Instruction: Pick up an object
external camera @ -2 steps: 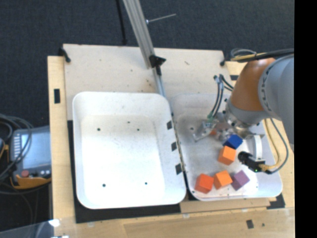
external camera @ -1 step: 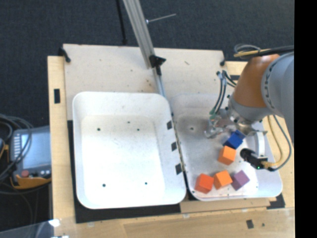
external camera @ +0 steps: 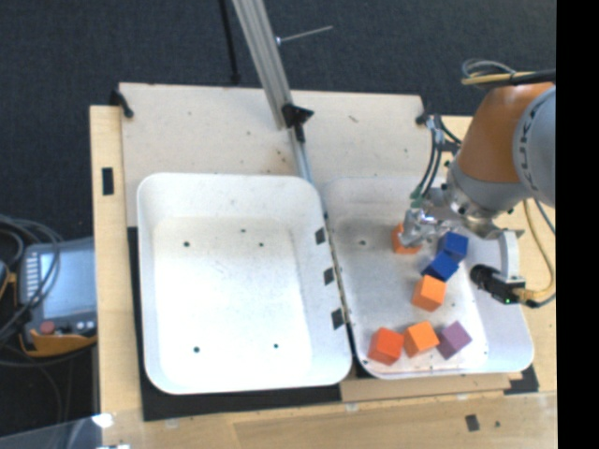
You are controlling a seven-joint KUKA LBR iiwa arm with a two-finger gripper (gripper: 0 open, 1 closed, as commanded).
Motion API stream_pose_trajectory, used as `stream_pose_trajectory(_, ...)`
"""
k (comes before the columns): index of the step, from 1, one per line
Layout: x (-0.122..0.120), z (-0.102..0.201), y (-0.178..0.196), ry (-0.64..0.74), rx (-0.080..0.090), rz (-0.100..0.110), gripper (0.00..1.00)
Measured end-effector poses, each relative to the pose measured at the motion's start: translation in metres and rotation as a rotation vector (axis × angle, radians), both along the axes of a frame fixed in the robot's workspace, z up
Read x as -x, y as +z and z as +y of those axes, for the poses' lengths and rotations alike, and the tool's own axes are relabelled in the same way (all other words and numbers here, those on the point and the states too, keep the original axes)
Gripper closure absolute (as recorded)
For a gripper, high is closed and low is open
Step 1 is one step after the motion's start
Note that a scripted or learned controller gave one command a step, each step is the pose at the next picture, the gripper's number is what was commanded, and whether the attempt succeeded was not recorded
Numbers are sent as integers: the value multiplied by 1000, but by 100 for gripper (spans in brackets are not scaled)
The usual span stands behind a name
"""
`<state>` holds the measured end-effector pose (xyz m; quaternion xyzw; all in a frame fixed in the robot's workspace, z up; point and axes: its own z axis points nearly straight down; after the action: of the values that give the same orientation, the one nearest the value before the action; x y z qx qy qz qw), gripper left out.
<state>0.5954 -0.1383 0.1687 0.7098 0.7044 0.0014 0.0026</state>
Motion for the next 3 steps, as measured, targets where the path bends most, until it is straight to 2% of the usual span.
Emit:
stream_pose_trajectory(1, -2, -2, 54, 10, 0, -2, 100)
stream_pose_trajectory(3, -8, 104, 79, 16, -3, 2, 100)
